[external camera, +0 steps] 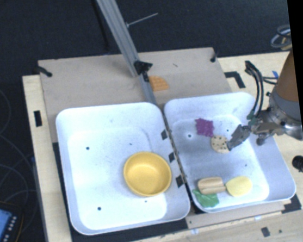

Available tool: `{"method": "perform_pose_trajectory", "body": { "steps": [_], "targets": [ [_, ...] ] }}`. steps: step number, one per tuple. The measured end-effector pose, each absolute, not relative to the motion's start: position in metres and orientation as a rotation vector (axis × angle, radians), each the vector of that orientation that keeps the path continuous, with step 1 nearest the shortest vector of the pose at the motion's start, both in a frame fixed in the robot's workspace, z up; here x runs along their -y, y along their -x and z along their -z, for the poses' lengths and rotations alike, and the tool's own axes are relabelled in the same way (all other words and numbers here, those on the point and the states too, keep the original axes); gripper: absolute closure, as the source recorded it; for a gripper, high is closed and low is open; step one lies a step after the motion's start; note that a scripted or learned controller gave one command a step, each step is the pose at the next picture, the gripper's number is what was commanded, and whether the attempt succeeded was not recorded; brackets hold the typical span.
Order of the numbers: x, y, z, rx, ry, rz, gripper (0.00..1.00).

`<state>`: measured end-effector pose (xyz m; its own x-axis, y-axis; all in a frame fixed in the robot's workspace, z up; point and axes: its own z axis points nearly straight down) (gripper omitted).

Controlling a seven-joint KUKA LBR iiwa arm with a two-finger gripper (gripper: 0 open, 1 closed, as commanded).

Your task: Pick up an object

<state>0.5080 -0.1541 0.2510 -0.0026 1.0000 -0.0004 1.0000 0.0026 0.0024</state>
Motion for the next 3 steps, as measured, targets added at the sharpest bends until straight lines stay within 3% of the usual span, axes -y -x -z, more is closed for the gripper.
{"method": "perform_pose_trajectory", "body": {
  "steps": [1, 3],
  "targets": [
    [0.154, -0.508, -0.251, -2.221, -2.219, -0.002, 0.00],
    [0.158, -0.502, -0.166, -2.222, -2.223, 0.004, 0.00]
  ]
}}
